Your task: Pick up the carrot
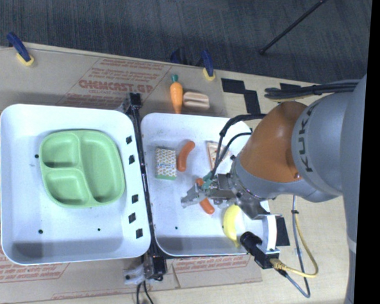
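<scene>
Camera view showed the small orange carrot (206,206) just beside the yellow fruit (232,223), the gripper (197,195) over its far end from that fruit, open or closed I could not tell; it looked light, stiff and slick, best pinched mid-body across its width.

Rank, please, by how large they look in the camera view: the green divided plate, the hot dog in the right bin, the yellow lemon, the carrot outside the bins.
1. green divided plate, clearly the largest.
2. yellow lemon, partly hidden by the arm, so unsure.
3. carrot and hot dog: they look alike in size.
</scene>
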Tool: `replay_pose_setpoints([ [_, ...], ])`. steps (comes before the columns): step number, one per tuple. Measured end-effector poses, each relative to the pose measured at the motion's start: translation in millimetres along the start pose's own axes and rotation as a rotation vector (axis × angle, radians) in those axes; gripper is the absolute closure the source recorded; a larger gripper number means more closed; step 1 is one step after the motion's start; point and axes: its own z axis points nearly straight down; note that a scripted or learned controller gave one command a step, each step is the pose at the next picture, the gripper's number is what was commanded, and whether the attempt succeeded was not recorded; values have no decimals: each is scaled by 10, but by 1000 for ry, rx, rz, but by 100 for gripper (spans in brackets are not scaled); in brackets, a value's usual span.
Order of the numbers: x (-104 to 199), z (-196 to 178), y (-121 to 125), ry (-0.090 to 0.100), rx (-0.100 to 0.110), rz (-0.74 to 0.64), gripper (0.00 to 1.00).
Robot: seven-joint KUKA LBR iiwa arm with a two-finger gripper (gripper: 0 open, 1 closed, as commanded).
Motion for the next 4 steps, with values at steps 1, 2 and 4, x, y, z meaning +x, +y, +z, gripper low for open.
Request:
replay_pose_setpoints([
  [1, -447, -685, 190, -2, -4, -15, 0],
  [2, -393, -1151, 15, -1, -4, 181, 0],
  [4, 633, -94, 295, 0, -1, 289, 0],
])
